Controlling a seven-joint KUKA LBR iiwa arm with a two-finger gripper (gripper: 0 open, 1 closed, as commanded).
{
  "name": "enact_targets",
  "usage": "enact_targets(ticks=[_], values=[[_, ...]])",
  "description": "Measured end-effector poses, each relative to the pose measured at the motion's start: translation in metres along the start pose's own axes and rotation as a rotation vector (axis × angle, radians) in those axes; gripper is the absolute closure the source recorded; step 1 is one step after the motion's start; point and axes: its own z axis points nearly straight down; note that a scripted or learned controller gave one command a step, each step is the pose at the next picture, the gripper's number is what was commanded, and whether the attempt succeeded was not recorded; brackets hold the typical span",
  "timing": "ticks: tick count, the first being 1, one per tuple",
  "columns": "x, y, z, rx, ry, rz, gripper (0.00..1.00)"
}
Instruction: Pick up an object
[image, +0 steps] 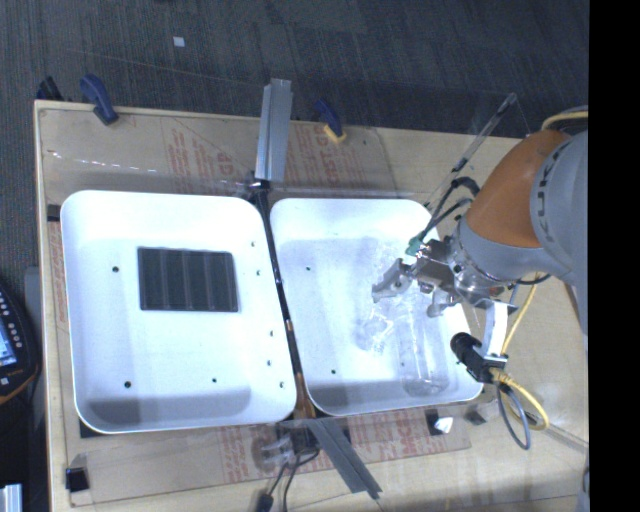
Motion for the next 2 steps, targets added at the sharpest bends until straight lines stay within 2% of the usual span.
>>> enact_targets(ticks=[1,2], values=[[-0.01,-0.034,-0.072,-0.001,0.0,-0.046,0.0],[-0.016,-0.035,-0.086,-0.004,-0.003,-0.316,0.0]])
